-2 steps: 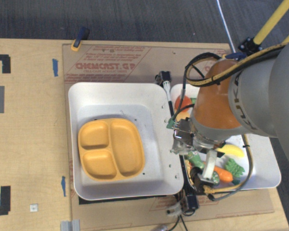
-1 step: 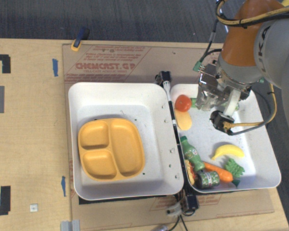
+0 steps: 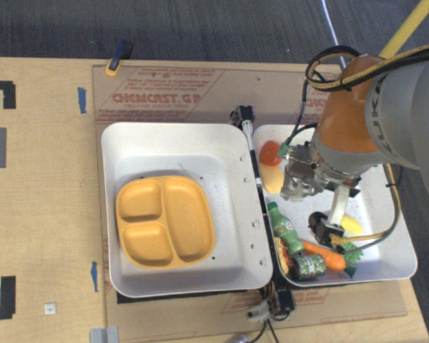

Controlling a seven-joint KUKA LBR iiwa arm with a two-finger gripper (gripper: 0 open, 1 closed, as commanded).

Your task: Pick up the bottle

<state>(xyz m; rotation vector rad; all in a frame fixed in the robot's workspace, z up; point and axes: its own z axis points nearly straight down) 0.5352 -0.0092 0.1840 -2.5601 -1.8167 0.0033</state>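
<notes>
A green bottle [image 3: 282, 229] with a pale label lies on its side along the left wall of the right bin [image 3: 397, 263], its cap end pointing toward the far side. My gripper [image 3: 298, 184] hangs low over the middle of the same bin, just beyond and slightly right of the bottle's cap end. I see nothing held in it. The grey and orange wrist above covers the back part of the bin.
Beside the bottle lie an orange carrot [image 3: 326, 256], a dark can [image 3: 309, 266] and a yellow fruit [image 3: 351, 225]. A red-orange ball [image 3: 270, 152] and a yellow piece [image 3: 272, 181] sit by the left wall. The left bin [image 3: 129, 148] holds a yellow divided plate [image 3: 164, 220].
</notes>
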